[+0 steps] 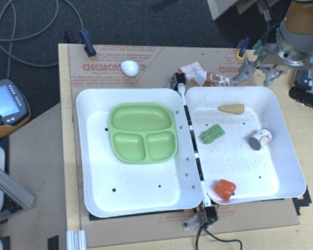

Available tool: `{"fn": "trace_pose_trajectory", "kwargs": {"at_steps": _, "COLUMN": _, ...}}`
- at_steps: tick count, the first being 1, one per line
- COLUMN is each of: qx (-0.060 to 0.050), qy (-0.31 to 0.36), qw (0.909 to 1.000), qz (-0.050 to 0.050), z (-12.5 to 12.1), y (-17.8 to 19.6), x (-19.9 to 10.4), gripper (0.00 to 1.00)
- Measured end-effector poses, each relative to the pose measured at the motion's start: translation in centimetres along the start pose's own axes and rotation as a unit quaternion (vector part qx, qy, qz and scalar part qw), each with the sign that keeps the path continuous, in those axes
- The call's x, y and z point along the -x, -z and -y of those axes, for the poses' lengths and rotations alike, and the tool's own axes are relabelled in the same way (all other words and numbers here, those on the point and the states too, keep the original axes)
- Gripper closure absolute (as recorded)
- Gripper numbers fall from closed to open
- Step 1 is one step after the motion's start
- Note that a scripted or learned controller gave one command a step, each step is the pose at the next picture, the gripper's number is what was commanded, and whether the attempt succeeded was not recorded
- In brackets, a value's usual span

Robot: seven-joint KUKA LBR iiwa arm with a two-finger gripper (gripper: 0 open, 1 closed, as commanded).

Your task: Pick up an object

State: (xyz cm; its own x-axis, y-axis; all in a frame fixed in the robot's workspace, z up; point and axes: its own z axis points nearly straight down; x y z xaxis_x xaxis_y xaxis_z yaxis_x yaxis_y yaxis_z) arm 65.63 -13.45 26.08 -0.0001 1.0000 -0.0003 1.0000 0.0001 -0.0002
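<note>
My gripper (258, 73) hangs above the right bin's (281, 120) far rim, fingers spread, nothing between them. Cone (231, 108), green piece (212, 134), can (260, 138), red item (225, 188) all lie ungrasped; entire pick remains.

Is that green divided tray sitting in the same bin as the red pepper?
No, the green tray lies in the left bin, while the red pepper is in the right bin.

Dark grey carpet (141, 20) lay around the wooden bench (68, 139); a pale cable (21, 14) looped across it at upper left.
</note>
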Motion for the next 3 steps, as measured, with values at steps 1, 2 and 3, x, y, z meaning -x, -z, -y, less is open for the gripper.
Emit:
{"fn": "trace_pose_trajectory", "kwargs": {"at_steps": 1, "qx": -0.001, "qy": 0.000, "qw": 1.0000, "qz": 0.000, "z": 2.3, "y": -10.1, "x": 2.2, "gripper": 0.00}}
{"fn": "trace_pose_trajectory", "kwargs": {"at_steps": 2, "qx": -0.001, "qy": -0.001, "qw": 1.0000, "qz": 0.000, "z": 4.6, "y": -17.7, "x": 6.4, "gripper": 0.00}}
{"fn": "trace_pose_trajectory", "kwargs": {"at_steps": 3, "qx": -0.001, "qy": 0.000, "qw": 1.0000, "qz": -0.001, "z": 9.6, "y": -17.6, "x": 7.7, "gripper": 0.00}}
